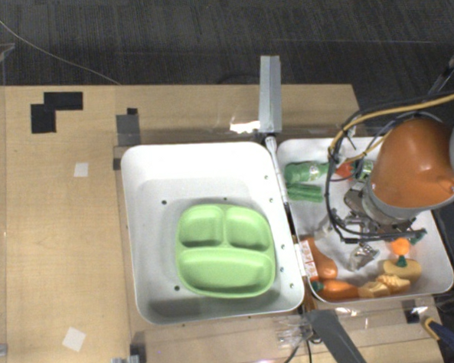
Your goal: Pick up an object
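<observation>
Two bins (142, 297); gripper (363, 253) crowded by toys (386, 282) near right rim.

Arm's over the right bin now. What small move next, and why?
Probably a short, straight descent. The pincer hangs over a bare patch of the right white bin, with an orange carrot-shaped toy and a yellow toy piece just beside it, so nudging toward one first may help.

I'm looking at a robotics lab: wood bench (55, 249) w/ 2 white bins (142, 243), loose cables (376, 118), metal brackets (270, 94).
</observation>
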Robot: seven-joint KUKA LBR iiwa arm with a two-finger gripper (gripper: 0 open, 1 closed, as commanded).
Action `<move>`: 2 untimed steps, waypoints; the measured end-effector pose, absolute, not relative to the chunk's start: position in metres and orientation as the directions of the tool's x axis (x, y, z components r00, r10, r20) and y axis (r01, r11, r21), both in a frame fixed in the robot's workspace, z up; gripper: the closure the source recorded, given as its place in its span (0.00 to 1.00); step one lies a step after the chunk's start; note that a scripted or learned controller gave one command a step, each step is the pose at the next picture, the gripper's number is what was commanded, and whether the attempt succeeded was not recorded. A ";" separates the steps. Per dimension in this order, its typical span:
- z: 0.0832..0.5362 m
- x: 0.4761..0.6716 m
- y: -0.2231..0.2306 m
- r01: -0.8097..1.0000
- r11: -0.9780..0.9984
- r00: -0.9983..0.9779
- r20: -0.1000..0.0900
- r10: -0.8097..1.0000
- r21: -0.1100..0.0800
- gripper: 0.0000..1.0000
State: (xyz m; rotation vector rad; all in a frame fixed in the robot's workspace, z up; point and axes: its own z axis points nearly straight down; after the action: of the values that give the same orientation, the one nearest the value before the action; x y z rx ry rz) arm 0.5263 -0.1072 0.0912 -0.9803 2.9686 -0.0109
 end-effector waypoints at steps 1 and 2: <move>0.092 0.519 -0.096 -0.668 0.744 -0.744 -0.016 -0.668 -0.020 0.00; 0.090 0.593 -0.130 -0.779 0.627 -0.627 -0.010 -0.779 -0.013 0.00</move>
State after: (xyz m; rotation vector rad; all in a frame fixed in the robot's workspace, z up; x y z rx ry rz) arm 0.5926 -0.1302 0.0897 -1.3494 2.8204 -0.0111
